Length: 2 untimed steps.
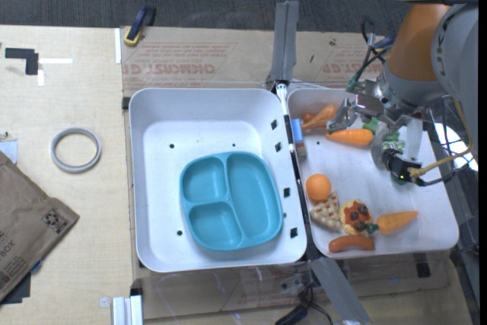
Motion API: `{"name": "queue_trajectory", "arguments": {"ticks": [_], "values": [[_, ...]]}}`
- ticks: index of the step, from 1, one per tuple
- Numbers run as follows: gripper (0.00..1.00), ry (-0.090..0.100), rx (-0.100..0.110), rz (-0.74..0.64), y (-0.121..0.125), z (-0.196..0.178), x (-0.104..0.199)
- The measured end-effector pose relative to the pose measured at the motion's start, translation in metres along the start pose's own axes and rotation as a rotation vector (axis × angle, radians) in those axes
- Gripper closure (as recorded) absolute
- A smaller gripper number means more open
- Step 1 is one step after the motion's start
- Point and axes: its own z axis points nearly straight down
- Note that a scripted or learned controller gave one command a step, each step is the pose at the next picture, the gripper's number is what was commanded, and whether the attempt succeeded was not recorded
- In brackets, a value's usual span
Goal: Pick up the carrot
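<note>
We are seeing three carrots; the carrot point(351, 137) nearest the claw point(358, 116) is lying lengthwise, tip pointing nine o'clock. Claw state: we cannot tell.

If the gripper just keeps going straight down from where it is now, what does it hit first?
Most likely the carrot lying right under the gripper, with the white floor of the right bin beneath it. Depth is hard to judge from this slanted view.

The worktop point(61, 87) carries two white bins point(152, 118) side by side at centre. A tape ring point(76, 149) lies at nine o'clock, a brown box point(27, 228) at eight o'clock.
</note>
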Motion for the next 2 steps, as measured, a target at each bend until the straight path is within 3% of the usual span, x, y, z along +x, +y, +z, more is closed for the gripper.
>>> {"name": "queue_trajectory", "arguments": {"ticks": [1,2], "values": [[0.00,0.002,-0.021,-0.133,0.054,0.071,-0.024],[0.00,0.009,-0.024,-0.062,0.066,0.082,-0.037]]}}
